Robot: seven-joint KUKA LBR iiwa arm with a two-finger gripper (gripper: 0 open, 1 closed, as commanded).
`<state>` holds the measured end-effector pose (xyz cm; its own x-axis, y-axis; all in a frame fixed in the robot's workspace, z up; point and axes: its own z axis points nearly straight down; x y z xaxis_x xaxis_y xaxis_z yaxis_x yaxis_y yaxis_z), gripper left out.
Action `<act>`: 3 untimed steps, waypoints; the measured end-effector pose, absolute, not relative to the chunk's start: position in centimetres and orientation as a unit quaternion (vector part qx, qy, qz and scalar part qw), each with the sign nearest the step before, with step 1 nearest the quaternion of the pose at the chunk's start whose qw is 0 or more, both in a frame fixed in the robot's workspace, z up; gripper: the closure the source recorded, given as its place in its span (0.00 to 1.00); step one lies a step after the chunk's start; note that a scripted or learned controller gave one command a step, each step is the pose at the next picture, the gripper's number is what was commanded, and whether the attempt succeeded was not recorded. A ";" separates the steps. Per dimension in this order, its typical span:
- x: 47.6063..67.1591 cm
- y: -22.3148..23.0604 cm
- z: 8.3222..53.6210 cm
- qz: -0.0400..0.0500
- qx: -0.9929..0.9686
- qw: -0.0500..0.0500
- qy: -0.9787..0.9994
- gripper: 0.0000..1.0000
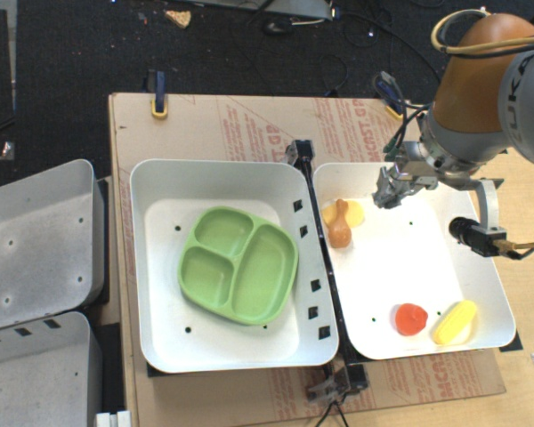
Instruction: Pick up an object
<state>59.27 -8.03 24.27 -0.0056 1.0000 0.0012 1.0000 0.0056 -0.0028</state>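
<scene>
Bench: cardboard-topped bench (pixel 222 123) on a dark floor with cables running along the top of the frame, so a pretty scrappy lab corner.
Arm: grey arm (pixel 485 78) comes in from the upper right.
Bins: left bin (pixel 151 238) and right bin (pixel 409 265) sit side by side mid-frame.
Plate: green divided plate (pixel 238 263) lies flat in the left bin.
Gripper: gripper (pixel 390 189) hovers over the right bin's top edge; can't tell its state, honestly.
Nearest target: orange-yellow pear thing (pixel 340 223), upper left of that bin, just beside the gripper.
Others: yellow piece (pixel 455 322) and red piece (pixel 411 318) lower right, well apart from it.
</scene>
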 end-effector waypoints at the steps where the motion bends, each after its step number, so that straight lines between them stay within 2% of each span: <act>1: 56.9 -2.9 23.0 0.001 -0.705 0.001 -0.709 1.00; 2: 54.7 2.2 22.0 0.001 -0.705 0.002 -0.710 1.00; 3: 53.4 7.5 23.4 -0.001 -0.704 0.000 -0.710 1.00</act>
